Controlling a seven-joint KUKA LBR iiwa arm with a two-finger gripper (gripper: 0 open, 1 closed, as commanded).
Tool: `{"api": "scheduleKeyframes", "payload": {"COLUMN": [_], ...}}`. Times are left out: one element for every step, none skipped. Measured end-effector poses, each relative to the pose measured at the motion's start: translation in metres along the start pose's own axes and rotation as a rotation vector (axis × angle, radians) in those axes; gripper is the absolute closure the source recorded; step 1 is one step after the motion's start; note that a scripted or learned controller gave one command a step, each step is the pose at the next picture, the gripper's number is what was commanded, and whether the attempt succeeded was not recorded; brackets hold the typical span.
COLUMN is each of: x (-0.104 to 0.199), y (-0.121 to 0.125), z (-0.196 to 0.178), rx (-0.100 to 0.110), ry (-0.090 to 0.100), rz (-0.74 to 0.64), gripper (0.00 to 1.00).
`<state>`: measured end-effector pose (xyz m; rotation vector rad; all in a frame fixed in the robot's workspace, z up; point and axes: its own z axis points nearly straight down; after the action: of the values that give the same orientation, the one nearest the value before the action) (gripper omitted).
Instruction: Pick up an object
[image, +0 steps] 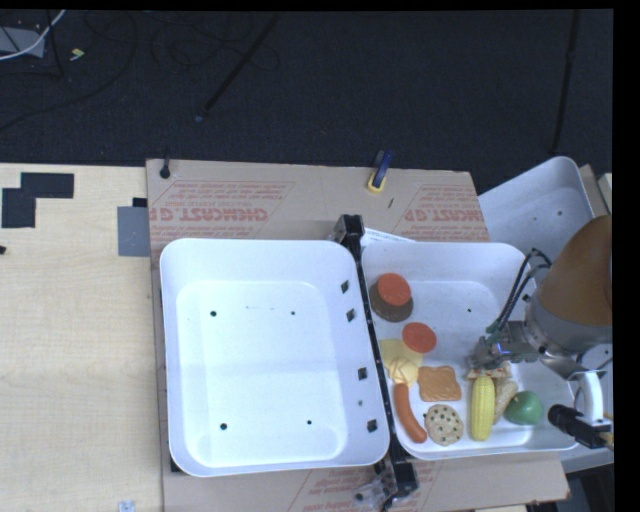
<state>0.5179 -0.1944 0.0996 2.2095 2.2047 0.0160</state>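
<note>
Camera view, looking down on the right bin (450, 262): hand (492, 352) low in the toy food pile, right over the top end of the corn cob (482, 405), can't tell whether open or shut from up here. Cob lying lengthways near the bin's front wall, yellow, ribbed, slim and rounded, so probably prone to rolling out of a pinch. Green ball (523, 407) just beside it, cookie (443, 424) and toast (439, 383) close on the other side. Biggest risk, probably: clipping a neighbour or closing off-centre and coming up with nothing.
</note>
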Motion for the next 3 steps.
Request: {"api": "scheduleKeyframes", "payload": {"x": [0.005, 0.015, 0.101], "y": [0.015, 0.029, -0.002], "z": [-0.247, -0.448, -0.297], "rx": [0.005, 0.005, 0.038], "ry": [0.002, 0.002, 0.012], "rz": [-0.004, -0.004, -0.008], "gripper": [1.00, 1.00, 1.00]}}
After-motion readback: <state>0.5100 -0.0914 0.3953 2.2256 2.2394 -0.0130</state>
